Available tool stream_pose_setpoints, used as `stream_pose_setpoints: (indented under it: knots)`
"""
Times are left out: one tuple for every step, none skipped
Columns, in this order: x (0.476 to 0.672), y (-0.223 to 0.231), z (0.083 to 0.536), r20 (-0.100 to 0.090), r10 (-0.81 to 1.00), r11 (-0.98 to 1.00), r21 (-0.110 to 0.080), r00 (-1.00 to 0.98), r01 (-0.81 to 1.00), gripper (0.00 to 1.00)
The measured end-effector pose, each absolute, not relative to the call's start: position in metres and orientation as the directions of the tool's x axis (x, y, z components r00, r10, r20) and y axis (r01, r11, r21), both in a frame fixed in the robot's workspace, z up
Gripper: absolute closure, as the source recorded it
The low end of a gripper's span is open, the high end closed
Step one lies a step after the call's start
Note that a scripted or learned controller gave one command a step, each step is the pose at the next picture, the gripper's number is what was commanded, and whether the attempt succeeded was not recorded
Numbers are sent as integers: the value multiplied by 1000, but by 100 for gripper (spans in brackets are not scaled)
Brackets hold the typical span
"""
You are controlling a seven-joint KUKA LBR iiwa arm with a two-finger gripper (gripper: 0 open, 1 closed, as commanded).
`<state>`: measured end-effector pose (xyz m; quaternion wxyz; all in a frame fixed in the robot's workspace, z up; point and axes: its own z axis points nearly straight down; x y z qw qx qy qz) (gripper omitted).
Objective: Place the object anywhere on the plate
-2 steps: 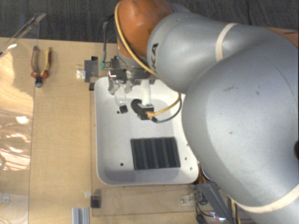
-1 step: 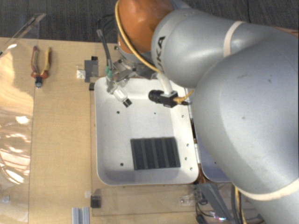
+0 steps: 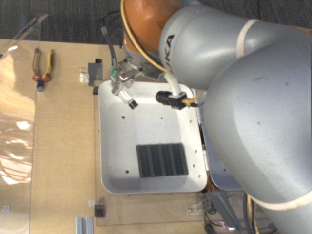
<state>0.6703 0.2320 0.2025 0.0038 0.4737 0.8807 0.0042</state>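
A dark, ribbed rectangular plate [image 3: 162,160] lies flat in the near part of the left white bin [image 3: 113,145]. My gripper [image 3: 125,92] hangs over the bin's far left corner, well away from the plate and pointing down towards the bin floor. I see nothing clearly held in it. The big grey arm with its orange band reaches in from the right and hides the bin's far right corner.
Red-handled pliers [image 3: 42,68] lie on the wooden bench at far left. A small black and white fixture [image 3: 92,73] sits just outside the bin's far left corner. The arm covers most of the right bin [image 3: 220,178]. A black cable plug [image 3: 171,99] hangs under the wrist.
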Motion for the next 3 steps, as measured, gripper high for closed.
stream_pose_setpoints:
  knots:
    - [668, 215, 136, 0, 994, 109, 1, -109, 994, 100]
    - [657, 207, 102, -10, 724, 690, 18, -690, 724, 100]
    - [651, 217, 196, -6, 560, 828, 9, -828, 560, 100]
